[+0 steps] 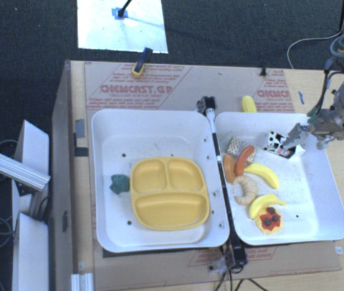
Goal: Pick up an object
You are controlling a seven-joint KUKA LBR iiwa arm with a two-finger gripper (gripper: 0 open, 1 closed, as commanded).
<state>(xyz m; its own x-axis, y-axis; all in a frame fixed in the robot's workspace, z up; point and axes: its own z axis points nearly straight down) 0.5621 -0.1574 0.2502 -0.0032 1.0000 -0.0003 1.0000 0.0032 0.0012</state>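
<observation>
Bench [159, 80] bears 2 white bins [102, 162], side by side.

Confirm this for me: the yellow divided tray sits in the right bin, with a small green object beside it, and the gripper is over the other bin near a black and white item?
Not quite. The camera view shows the yellow divided tray in the left bin, not the right, with the small green object beside it. The gripper is over the right bin, near the black and white item.

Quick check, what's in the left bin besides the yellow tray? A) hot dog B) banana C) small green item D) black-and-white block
C: a small green item lies just left of the yellow tray in the left bin; the bananas, hot dog and black-and-white block are all in the right bin.
</observation>
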